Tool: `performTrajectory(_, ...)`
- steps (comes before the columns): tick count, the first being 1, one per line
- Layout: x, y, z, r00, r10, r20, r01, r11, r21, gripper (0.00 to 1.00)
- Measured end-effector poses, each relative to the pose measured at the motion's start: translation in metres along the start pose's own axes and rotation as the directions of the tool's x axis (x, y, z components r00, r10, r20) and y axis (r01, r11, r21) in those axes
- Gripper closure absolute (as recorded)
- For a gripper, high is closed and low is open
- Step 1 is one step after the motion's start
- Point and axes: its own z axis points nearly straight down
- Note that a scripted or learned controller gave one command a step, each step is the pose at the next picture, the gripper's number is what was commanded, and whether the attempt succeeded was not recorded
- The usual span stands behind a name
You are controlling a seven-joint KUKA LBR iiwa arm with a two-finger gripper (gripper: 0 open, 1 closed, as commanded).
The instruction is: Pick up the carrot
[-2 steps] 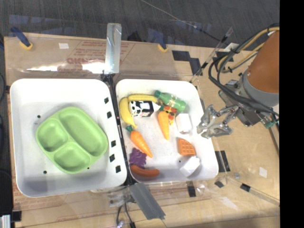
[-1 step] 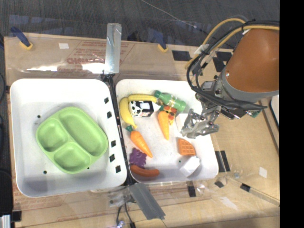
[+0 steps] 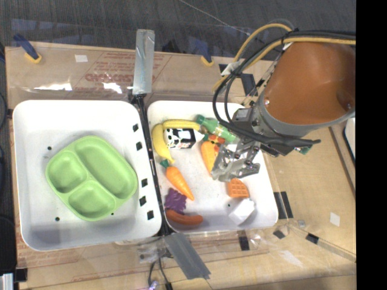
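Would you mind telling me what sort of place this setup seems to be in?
Probably a robotics lab bench: a robot arm with loose cables reaches over two white bins, one with toy food such as a carrot, one with a green divided plate.

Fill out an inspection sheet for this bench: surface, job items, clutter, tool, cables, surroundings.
Surface: two white bins side by side, left bin, right bin.
Job's things: carrot lies in the right bin, near its left wall, apart from the tool.
Clutter: banana, purple toy, sausage, waffle, white block, a second orange piece; green plate in the left bin.
Tool: tool low over the right bin's middle, beside the second orange piece.
Cables: black and yellow cables loop above the wrist.
Surroundings: dark floor behind.
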Motion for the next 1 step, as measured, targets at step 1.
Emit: performTrajectory(1, -0.0562, 0.0426, 0.0351, 0.908, -0.418, 0.0, 0.418, 0.908, -0.001, 1.0)
